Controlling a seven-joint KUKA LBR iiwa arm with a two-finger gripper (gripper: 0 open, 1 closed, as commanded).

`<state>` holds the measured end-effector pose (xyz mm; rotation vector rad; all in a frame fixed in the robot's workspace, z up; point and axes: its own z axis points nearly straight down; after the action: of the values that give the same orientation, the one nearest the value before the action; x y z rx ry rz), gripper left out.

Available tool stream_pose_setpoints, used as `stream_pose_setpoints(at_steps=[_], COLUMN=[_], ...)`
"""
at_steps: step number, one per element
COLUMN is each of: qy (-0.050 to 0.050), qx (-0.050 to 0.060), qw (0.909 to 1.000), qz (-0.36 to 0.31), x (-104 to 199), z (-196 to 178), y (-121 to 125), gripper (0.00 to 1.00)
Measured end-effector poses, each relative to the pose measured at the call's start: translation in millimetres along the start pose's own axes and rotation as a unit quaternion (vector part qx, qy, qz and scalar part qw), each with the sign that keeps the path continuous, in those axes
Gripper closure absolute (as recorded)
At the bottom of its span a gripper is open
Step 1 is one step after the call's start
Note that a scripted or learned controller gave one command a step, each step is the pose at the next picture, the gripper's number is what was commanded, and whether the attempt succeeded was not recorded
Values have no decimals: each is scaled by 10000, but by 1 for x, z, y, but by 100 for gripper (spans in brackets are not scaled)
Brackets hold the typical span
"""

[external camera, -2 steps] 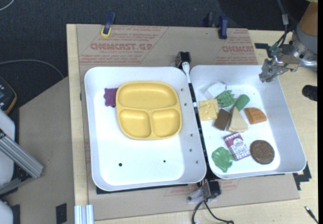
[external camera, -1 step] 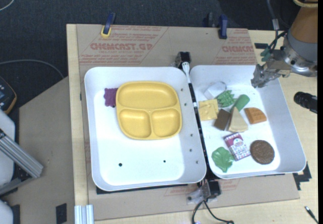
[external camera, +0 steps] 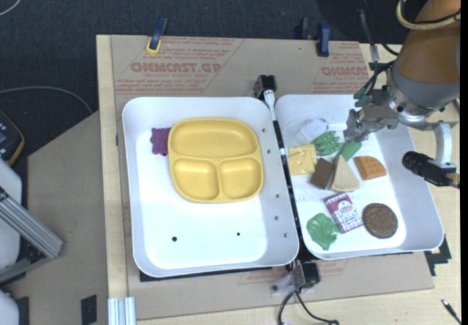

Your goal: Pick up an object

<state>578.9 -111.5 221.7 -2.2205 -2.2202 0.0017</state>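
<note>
Green toy piece just beneath hand, right bin.

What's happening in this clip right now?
A grey KUKA arm with an orange band reaches in from the right, its gripper low over the right bin, among a clutter of toy food near a green piece. Nothing is visibly held. Also in that bin are a yellow cheese-like block, a brown cookie and a small red packet. The left bin holds a yellow divided tray beside a purple item.
</note>
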Motion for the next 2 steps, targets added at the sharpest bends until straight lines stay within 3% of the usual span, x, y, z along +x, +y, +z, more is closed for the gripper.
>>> stream_pose_setpoints(at_steps=[1, 2], qy=[0, -2], qx=[-1, -15], qw=[10000, 10000], qz=[-1, -2], x=[34, 30], z=[6, -2], y=[-27, -33], gripper=[100, 100])
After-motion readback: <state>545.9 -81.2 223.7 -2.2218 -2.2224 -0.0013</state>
